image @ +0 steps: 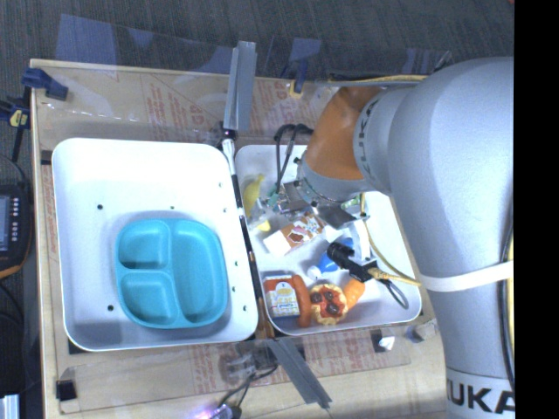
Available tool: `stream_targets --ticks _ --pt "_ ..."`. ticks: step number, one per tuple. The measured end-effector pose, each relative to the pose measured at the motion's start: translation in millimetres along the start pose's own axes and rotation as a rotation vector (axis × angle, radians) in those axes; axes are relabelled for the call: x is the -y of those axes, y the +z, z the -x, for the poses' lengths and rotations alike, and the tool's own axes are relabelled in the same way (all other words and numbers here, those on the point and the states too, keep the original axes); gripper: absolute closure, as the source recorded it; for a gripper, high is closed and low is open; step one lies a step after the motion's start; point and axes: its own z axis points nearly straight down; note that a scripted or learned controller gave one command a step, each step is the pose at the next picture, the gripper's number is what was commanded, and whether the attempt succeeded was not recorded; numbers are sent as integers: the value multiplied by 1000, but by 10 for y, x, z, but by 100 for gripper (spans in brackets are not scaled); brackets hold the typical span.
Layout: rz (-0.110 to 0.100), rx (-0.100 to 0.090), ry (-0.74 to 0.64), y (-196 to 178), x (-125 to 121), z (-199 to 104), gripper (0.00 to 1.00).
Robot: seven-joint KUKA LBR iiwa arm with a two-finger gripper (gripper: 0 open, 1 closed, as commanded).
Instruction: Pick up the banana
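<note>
Banana (pixel 252 193) lies at the far left of the right bin (pixel 397 314), against its wall, and we judge it light, smooth and bruisable, best pinched across its middle, though we cannot tell the state of the gripper (pixel 290 197) just beside it.

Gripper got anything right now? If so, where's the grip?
Cannot be told. The gripper is low in the right bin, next to the banana, but the arm's bulk hides its tips; no object is visibly between them.

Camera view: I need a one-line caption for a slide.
KUKA arm lowers its end effector beside the banana in the cluttered right bin.
</note>
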Motion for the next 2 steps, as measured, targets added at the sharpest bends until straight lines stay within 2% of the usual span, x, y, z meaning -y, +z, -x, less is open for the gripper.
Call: stream_targets --ticks 1,2 --pt "-6 -7 -6 -87 1 -31 100" --pt "-11 -13 197 -1170 -591 -186 100"
